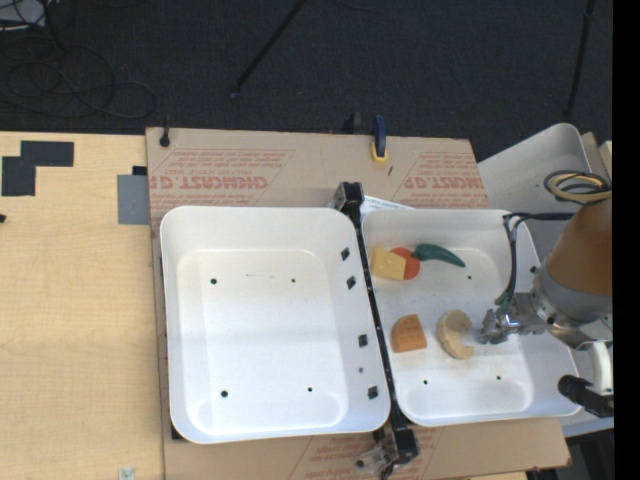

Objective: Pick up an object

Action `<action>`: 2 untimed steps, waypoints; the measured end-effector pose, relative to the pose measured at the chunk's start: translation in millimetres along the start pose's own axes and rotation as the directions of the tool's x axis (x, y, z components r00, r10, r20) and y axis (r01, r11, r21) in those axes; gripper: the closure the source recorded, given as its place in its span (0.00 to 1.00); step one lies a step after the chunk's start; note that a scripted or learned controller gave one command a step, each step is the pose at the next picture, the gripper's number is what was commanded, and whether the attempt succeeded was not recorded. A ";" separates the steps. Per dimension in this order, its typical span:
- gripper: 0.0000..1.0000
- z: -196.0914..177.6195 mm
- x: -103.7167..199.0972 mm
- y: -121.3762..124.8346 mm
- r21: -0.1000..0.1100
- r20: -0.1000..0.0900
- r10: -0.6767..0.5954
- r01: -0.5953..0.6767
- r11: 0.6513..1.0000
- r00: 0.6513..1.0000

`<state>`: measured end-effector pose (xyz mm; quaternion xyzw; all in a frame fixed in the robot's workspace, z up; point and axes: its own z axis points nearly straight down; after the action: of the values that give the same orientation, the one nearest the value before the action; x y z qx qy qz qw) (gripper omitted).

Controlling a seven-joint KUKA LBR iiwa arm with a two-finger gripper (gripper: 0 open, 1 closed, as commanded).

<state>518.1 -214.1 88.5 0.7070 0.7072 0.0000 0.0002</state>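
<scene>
From my seat I see the gripper (490, 330) low in the right bin (520, 393), just beside a pale lump (455, 334); whether it grasps anything I cannot tell. An orange block (407, 333) sits left of the lump, and a yellow-and-red piece (394, 264) with a green pepper (440, 255) lies farther back.

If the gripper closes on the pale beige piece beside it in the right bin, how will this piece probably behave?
The pale beige piece looks rounded and curved, so it may slip or turn between the fingers. It seems small and probably light, like toy food. It lies close to the orange-brown block, so a push from the gripper might shove it against that block.
</scene>
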 end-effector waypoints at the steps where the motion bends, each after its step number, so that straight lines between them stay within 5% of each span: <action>1: 1.00 -53.2 53.2 60.8 -0.006 -0.001 -0.007 0.007 1.000 1.000; 2: 1.00 -13.8 62.8 21.3 -0.015 0.006 0.000 0.000 1.000 1.000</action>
<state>539.4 -151.2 102.3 0.7069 0.7073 0.0033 0.0075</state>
